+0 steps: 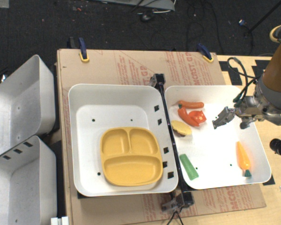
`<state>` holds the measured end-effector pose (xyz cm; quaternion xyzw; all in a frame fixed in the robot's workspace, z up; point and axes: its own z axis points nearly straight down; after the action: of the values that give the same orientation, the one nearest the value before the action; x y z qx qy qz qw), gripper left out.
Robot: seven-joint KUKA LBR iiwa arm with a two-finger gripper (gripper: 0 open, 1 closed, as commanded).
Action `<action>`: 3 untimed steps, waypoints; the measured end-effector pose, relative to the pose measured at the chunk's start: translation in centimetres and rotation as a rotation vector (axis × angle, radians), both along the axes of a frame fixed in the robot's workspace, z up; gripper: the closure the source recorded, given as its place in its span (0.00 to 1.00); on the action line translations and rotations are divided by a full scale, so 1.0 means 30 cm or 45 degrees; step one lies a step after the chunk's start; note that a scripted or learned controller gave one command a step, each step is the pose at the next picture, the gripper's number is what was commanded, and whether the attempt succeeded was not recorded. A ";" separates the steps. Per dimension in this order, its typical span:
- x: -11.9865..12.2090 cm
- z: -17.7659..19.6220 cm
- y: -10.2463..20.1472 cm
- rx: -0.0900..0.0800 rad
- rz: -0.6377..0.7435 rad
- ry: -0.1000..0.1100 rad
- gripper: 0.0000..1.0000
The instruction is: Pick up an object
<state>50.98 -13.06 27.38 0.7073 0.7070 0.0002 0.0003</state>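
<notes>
Camera view: arm enters from right edge of frame; orange band at upper right
Gripper (223,117): over right bin (215,93), upper right part; jaws cannot be judged, nothing seen between them
Red pepper (193,117): right bin, upper left; just left of gripper, apart from it
Sausage (190,105): touching pepper's upper side
Yellow piece (181,128): by bin's left wall, below pepper
Green piece (188,167): lower left of right bin
Carrot (243,157): lower right of right bin
Left bin (84,102): holds yellow divided plate (130,156), lower centre
</notes>
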 end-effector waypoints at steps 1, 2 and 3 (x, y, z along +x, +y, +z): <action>0.000 0.000 0.000 0.000 0.000 0.000 0.00; -0.017 -0.149 0.013 0.001 -0.001 0.006 0.00; -0.021 -0.302 -0.013 0.001 -0.001 0.007 0.00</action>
<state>50.36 -13.44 18.32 0.7077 0.7065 -0.0014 -0.0018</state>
